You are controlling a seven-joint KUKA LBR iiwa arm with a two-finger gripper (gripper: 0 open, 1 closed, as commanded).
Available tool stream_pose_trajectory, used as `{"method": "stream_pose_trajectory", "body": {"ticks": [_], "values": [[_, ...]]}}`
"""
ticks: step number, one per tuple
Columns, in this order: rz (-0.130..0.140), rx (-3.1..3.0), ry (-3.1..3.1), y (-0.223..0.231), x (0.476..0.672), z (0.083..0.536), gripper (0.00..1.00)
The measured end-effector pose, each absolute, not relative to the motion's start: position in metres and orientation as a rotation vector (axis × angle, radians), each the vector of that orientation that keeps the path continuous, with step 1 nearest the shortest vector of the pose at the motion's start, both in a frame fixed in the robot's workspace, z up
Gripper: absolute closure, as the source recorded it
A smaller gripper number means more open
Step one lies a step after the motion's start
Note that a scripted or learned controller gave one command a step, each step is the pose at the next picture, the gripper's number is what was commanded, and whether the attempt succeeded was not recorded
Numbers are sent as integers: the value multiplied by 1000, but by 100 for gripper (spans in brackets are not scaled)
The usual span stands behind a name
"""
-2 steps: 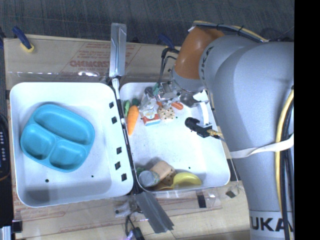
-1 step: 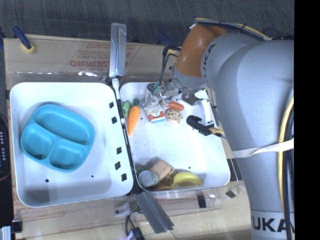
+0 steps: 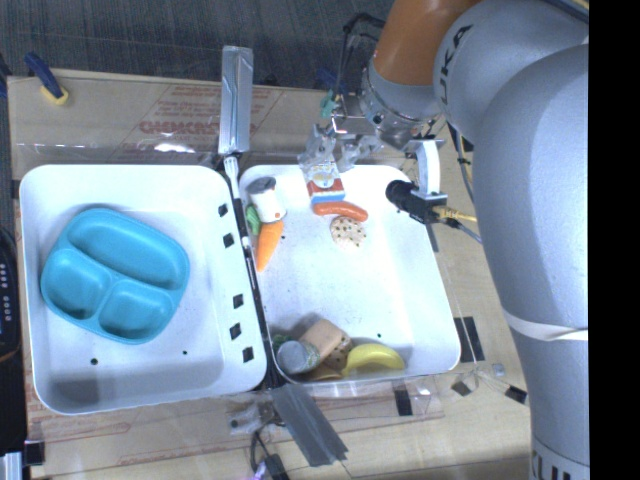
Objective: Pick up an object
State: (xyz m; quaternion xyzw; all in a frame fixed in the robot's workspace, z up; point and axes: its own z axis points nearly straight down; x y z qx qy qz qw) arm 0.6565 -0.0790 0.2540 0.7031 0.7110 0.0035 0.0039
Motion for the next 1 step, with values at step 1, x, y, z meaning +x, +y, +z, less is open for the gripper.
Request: {"method": "stream_pose_trajectory", "body": {"ticks": [1], "values": [[-6, 2111, 2333, -49, 625, 227, 100]]}}
